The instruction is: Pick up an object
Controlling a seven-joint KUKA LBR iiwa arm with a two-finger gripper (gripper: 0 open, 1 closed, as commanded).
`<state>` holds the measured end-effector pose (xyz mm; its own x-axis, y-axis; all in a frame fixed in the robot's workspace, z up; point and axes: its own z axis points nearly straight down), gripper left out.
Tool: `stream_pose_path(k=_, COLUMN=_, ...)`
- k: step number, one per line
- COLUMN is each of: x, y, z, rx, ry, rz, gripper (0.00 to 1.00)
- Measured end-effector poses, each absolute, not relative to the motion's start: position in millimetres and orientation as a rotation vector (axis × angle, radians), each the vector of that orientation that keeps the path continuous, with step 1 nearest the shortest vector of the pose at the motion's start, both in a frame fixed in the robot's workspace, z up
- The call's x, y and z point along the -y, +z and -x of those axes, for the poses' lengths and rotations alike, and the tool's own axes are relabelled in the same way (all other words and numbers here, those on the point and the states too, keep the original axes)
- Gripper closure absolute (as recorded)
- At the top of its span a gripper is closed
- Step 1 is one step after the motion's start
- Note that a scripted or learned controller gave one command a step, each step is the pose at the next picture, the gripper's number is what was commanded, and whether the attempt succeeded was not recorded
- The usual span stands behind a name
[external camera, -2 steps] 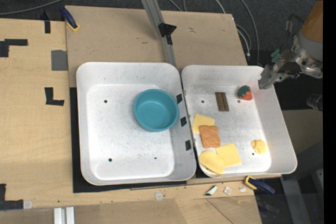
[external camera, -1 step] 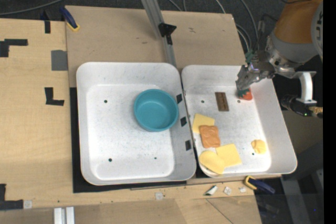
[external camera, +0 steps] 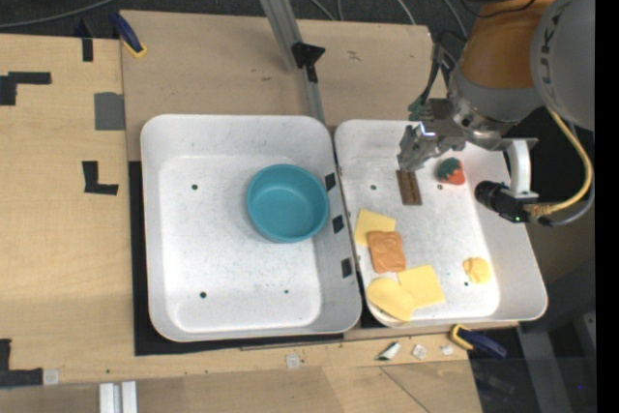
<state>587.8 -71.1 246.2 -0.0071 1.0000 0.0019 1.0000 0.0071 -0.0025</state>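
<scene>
My gripper (external camera: 418, 153) hangs over the upper part of the right bin (external camera: 503, 300), pointing down. Just below its tip is a small brown bar (external camera: 410, 188), standing lengthwise; whether it is gripped or just lies on the bin floor cannot be made out. A red and green piece (external camera: 450, 173) lies just to the gripper's right. Nearer the front of this bin are a yellow slice (external camera: 373, 224), an orange-brown piece (external camera: 388, 253), two more yellow slices (external camera: 408, 290) and a small yellow lump (external camera: 475, 269).
The left bin (external camera: 184, 237) holds a blue bowl (external camera: 285, 201) near its right side. A grey pole (external camera: 280, 5) slants across the bench behind the bins. Cables run along the back, and the arm's body (external camera: 513, 44) fills the upper right.
</scene>
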Motion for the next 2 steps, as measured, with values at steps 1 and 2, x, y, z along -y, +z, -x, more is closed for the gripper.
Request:
stream_pose_path(k=1, x=26.9, y=244.6, z=-591.8, rx=2.227, ry=0.001, rz=2.213, gripper=1.00)
stream_pose_path(k=2, x=-31.4, y=247.8, z=-598.0, rx=2.229, ry=0.000, rz=2.211, gripper=1.00)
